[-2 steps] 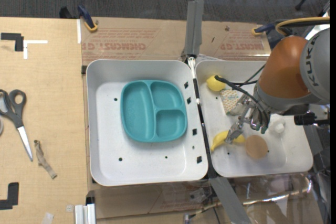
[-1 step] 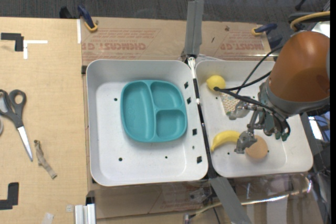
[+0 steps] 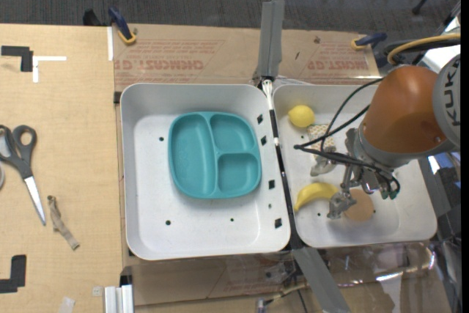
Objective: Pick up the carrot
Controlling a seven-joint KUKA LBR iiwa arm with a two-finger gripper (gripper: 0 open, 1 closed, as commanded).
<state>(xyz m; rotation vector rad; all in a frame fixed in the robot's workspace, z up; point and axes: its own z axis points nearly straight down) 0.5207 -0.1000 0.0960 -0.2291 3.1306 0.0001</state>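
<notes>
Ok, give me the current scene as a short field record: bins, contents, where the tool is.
left bin: holds a teal divided plate
right bin: holds a lemon, a banana, a tan rounded item and a speckled item
carrot: cannot identify one
tool: low in the right bin, beside the banana and over the tan item
grasp: nothing visibly between the fingers
arm: reaches in from the right, its orange band over the right bin
bench left: scissors
</notes>
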